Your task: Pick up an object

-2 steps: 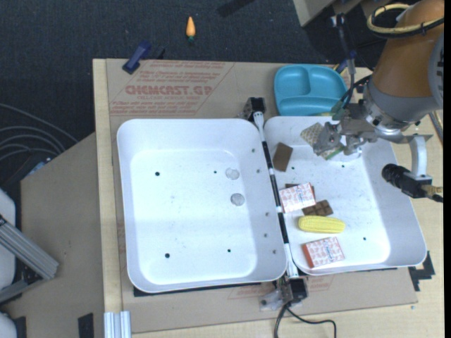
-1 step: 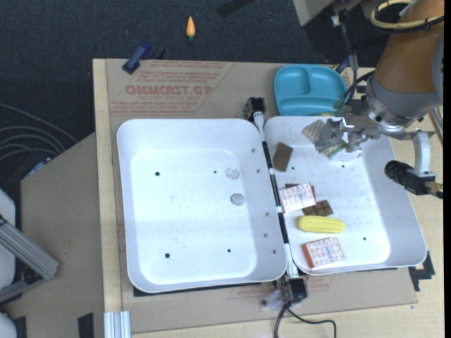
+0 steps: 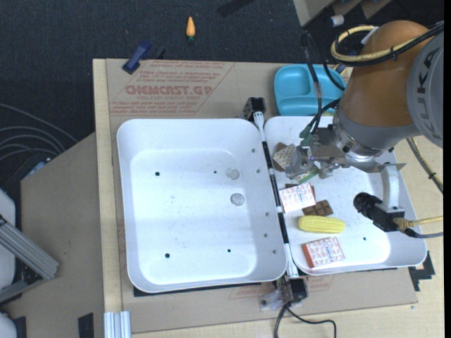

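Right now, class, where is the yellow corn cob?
In the camera view, the yellow corn cob lies in the right white bin, between the brown block and the lower red-patterned box.

Grey arm (image 3: 431, 83), broad orange band (image 3: 386, 65), metallic gripper (image 3: 306, 162)

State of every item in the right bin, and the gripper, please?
gripper, low over the brownish object, grasp unclear.
brownish object, lying in the right bin by its inner wall, partly hidden.
upper red-and-white packet, flat, untouched.
brown block, flat beside that packet.
yellow corn, on its side, free.
lower red-and-white packet, flat near the front rim.
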Motion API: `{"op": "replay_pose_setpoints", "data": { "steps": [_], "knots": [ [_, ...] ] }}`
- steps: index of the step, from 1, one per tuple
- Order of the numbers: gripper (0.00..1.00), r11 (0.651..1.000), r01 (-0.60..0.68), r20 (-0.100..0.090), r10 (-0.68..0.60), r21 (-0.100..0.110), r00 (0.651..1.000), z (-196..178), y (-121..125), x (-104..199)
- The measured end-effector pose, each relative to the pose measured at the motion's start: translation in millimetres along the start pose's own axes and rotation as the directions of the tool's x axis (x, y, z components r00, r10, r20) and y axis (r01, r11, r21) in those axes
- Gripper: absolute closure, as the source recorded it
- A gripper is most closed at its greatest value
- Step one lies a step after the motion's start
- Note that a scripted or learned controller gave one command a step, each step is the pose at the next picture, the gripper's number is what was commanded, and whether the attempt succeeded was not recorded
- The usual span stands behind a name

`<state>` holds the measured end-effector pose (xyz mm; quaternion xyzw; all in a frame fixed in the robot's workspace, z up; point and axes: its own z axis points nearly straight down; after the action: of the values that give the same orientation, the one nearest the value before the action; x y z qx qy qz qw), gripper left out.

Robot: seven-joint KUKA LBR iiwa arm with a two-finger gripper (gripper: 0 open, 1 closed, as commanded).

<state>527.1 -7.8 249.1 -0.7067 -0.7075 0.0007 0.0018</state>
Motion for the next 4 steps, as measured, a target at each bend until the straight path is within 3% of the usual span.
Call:
{"op": "replay_pose_setpoints", "data": {
  "steps": [1, 2, 4],
  "knots": [
    [1.0, 1.0, -0.002, 0.001, 0.002, 0.0, 1.0, -12, -48, -58],
    [1.0, 1.0, 0.0, 0.0, 0.0, 0.001, 1.0, -9, -48, -8],
    [1.0, 1.0, -0.001, 0.001, 0.001, -0.004, 1.0, -18, -43, -17]
  ]
}}
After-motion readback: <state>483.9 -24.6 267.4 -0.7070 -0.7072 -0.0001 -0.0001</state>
